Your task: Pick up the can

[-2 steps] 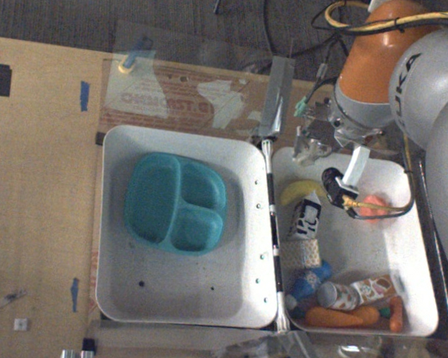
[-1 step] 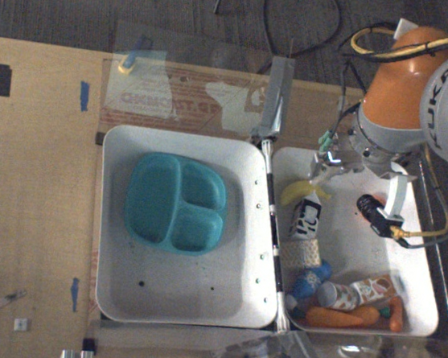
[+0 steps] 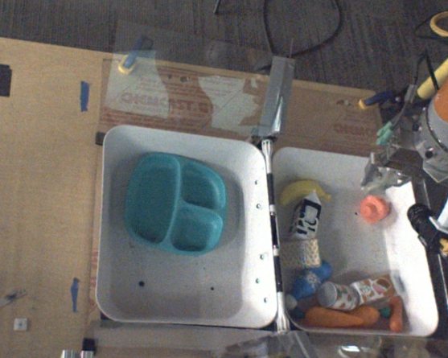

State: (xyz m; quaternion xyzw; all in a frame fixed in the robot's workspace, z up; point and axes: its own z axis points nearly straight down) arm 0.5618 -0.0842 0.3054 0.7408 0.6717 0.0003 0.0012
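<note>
stage: approach, no grasp yet | can lying on side in right bin, untouched | pincer far back of can, grip state can't tell | left: descend, grasp, lift

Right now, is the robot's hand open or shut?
Hand: cannot be told; it hovers over the right bin's top edge, near the small orange-pink thing.

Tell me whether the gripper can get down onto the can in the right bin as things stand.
Probably yes, but it is tight. The can lies against the right bin's left wall, open from above, while the gripper hovers over the far right corner. The milk carton and blue toy crowd its ends.
</note>
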